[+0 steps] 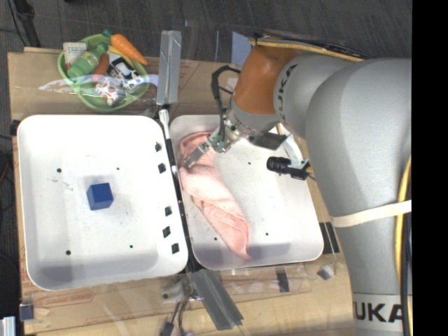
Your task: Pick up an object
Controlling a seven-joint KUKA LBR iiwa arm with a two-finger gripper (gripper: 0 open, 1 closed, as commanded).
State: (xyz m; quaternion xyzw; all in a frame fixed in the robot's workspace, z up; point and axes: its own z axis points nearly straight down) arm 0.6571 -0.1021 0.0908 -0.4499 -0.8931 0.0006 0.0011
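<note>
Pink cloth [217, 205] beneath gripper [201, 152]

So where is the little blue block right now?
In the camera view, the small blue cube sits alone on the floor of the left white plastic bin, left of its middle, far from the pink cloth in the right white bin.

Dark grey carpet floor [210, 5] lies beyond a cardboard-covered bench [28, 68] under even light.
</note>
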